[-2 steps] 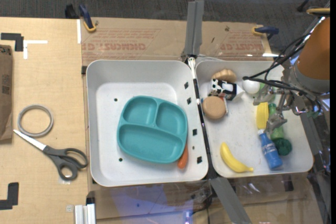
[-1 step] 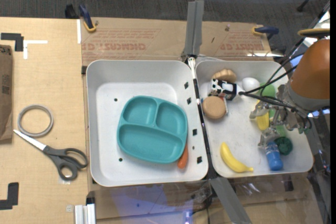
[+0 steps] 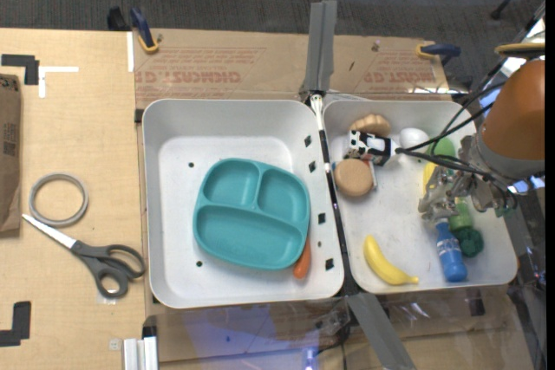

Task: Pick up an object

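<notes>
My gripper (image 3: pixel 440 197) hangs low over the right side of the right bin (image 3: pixel 395 225), below the arm's orange band. It stands just above the blue bottle (image 3: pixel 449 254) and next to a dark green item (image 3: pixel 469 241). A small yellow piece (image 3: pixel 428 177) lies at its left edge. Further left in the same bin are a banana (image 3: pixel 388 262) at the front, a round brown bun (image 3: pixel 354 178), a black-and-white toy (image 3: pixel 371 146), a tan lump (image 3: pixel 373 124) and a white ball (image 3: pixel 413 137). I see nothing clearly held.
The left bin (image 3: pixel 173 186) holds a teal divided plate (image 3: pixel 251 214) with an orange carrot (image 3: pixel 302 260) at its right front edge. Scissors (image 3: pixel 91 254) and a tape roll (image 3: pixel 58 198) lie on the bench to the left. Cables run across the right bin's back right.
</notes>
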{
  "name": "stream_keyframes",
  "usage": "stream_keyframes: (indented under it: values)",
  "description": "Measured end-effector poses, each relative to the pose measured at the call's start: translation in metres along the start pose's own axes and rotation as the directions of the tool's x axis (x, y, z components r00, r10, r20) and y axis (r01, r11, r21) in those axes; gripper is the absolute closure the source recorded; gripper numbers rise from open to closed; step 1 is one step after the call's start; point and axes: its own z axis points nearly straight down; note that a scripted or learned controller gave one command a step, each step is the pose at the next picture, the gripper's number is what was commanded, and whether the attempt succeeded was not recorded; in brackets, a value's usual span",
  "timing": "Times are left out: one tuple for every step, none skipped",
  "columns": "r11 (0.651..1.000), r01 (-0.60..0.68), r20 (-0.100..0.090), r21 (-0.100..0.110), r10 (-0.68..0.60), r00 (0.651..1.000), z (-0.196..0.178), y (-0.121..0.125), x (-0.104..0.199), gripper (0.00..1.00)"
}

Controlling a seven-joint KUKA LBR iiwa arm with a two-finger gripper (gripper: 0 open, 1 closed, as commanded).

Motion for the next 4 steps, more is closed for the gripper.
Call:
stream_keyframes:
  values:
    - [1.000, 0.000, 0.000, 0.000, 0.000, 1.000, 0.000, 0.000, 0.000, 0.00]
    - [1.000, 0.003, 0.004, 0.001, -0.003, 1.000, -0.010, 0.001, -0.002, 1.00]
    - [1.000, 0.003, 0.003, 0.001, -0.003, 1.000, -0.010, 0.001, -0.002, 0.00]
    - [0.995, -0.103, -0.005, -0.002, 0.103, 0.995, 0.010, -0.005, 0.056, 0.00]
